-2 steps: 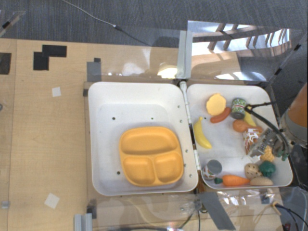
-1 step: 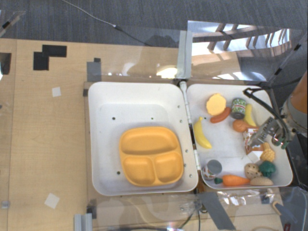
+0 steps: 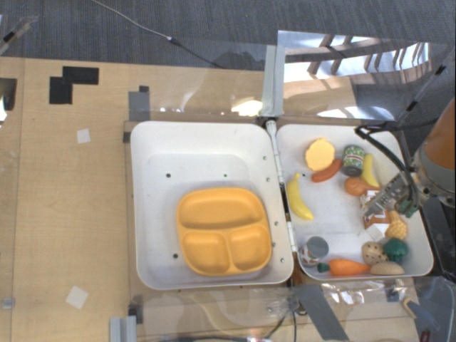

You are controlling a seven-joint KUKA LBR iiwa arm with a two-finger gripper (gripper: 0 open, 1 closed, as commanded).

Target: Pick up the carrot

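Note:
The carrot [image 3: 347, 267] is orange with a small green top at its left end. It lies flat along the front wall of the right bin [image 3: 335, 219], between a grey cup [image 3: 314, 248] and a beige piece [image 3: 387, 268]. My gripper [image 3: 385, 204] hangs over the right side of that bin, well behind and to the right of the carrot and apart from it. It is just above a small orange and white item [image 3: 374, 221]. The arm's orange band [image 3: 438, 144] enters from the right edge.
The right bin also holds a banana [image 3: 299, 198], a yellow disc [image 3: 320, 153], a red sausage [image 3: 326, 171], a green can [image 3: 353, 160], an orange fruit [image 3: 355, 186] and a green piece [image 3: 396, 249]. A yellow divided tray [image 3: 224, 229] sits in the left bin [image 3: 157, 191].

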